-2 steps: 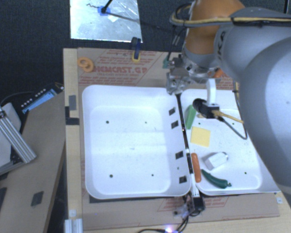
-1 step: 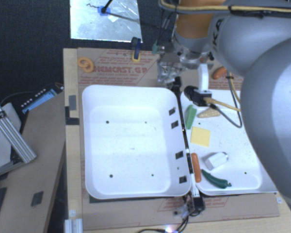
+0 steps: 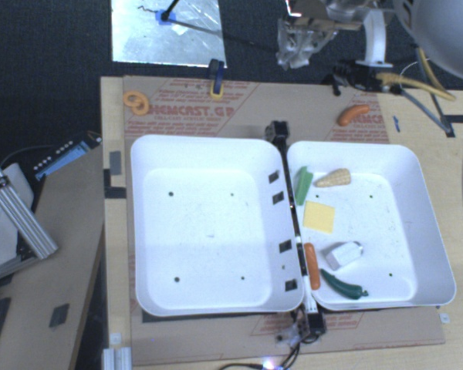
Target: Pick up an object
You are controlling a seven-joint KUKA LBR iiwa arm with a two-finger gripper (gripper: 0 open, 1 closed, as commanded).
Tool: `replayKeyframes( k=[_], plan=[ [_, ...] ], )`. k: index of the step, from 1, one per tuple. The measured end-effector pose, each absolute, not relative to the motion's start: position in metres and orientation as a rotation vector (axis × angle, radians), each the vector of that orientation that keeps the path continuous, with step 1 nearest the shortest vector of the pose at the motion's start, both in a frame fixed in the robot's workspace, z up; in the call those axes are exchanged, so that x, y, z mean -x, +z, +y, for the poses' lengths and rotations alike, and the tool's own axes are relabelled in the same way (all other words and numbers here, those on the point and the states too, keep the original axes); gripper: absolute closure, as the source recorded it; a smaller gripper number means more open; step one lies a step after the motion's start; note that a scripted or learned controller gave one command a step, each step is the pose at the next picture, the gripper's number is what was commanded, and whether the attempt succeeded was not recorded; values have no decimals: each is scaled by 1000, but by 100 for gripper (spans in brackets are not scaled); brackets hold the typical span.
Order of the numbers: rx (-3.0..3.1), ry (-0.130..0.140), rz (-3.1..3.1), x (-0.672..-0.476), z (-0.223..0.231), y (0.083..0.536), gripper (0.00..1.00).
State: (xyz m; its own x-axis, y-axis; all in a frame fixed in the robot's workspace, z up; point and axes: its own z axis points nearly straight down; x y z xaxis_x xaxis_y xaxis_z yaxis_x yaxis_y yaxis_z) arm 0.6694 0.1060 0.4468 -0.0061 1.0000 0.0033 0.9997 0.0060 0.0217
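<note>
1. Several objects are lying in the right bin [image 3: 417,206]: a yellow slice [image 3: 319,216], a corn cob [image 3: 332,178], a carrot [image 3: 312,264].
2. The gripper [image 3: 295,48] is hovering high beyond the bins; whether it is grasping cannot be told, probably awaiting descent.

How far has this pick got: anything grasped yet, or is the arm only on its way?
Nothing looks done: the gripper hangs above the bench's far edge, beyond the right bin, with nothing visibly in it. The cheese slice, corn and carrot lie in that bin. Approach, grasp and lift all remain.
</note>
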Motion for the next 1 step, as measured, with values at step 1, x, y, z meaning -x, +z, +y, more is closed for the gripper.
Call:
replayKeyframes(
  k=[1],
  plan=[
    [-2230, -10, 2216, -643, 30, 359, 100]
  ],
)
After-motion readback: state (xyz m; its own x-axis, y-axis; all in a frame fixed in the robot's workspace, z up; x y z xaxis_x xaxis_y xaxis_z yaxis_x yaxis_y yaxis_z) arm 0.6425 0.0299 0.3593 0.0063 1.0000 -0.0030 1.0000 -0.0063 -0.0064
